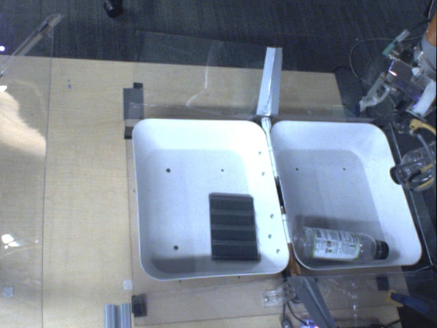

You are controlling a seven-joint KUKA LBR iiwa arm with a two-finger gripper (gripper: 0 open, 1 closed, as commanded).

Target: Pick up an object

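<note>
the gripper (410, 80) is at the far right of the view, beyond the upper right corner of the right bin (355, 132), among cables; i cannot tell its state.

a clear plastic bottle (339, 244) with a dark cap and a printed label lies on its side in the right bin, along the near wall, with the cap pointing right. it is well apart from the gripper, toward the near edge. the rest of this bin floor is bare, so there is open room above the bottle.

in the left bin (147, 183) a dark ribbed rectangular block (233, 227) lies flat near the near wall, a little right of the middle, apart from the side walls.
</note>
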